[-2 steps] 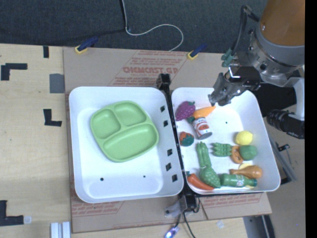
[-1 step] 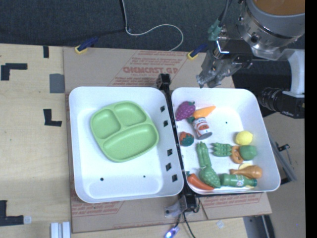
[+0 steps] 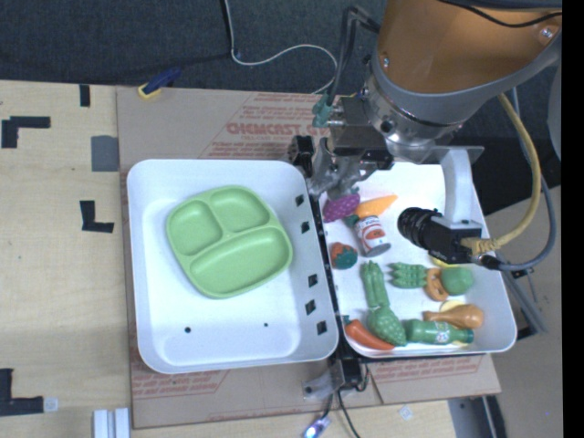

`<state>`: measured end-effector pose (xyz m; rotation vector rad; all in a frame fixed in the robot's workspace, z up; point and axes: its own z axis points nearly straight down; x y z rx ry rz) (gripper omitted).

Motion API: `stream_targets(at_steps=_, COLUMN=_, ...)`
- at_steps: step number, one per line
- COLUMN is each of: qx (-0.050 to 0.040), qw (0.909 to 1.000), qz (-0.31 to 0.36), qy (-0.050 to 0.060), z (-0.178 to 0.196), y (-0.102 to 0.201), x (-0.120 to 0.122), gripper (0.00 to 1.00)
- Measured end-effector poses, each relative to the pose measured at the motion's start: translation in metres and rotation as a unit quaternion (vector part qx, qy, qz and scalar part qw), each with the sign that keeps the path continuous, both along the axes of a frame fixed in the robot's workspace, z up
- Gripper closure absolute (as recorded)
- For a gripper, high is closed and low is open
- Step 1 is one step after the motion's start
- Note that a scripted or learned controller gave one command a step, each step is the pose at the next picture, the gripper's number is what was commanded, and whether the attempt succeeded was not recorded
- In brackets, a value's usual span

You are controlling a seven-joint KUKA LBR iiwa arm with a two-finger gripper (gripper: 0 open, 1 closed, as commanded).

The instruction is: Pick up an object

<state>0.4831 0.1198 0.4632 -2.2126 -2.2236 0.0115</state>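
The pincer [image 3: 336,182] hangs over the far left corner of the right bin [image 3: 456,176], just above a purple toy [image 3: 341,206]; whether it is released or clenched cannot be told, as the wrist hides it. Beside the purple toy lie a small red-labelled bottle [image 3: 372,234] and an orange piece [image 3: 378,204]. Green and orange toy foods crowd the bin's near edge, among them a green corn cob [image 3: 374,286]. The left bin [image 3: 151,185] holds a green divided plate [image 3: 230,241] near its middle.
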Motion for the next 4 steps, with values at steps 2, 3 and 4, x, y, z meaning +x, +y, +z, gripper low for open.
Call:
stream_targets(at_steps=2, qx=-0.0014, qw=1.0, qz=-0.005, qy=0.0, z=-0.022, y=0.003, x=0.079, gripper=1.0)
stream_targets(at_steps=3, qx=0.001, qw=1.0, qz=0.0, qy=-0.002, z=-0.018, y=0.004, x=-0.003, gripper=1.0)
stream_targets(at_steps=4, qx=-0.0016, qw=1.0, qz=-0.005, qy=0.005, z=-0.222, y=-0.054, x=0.012, gripper=1.0)
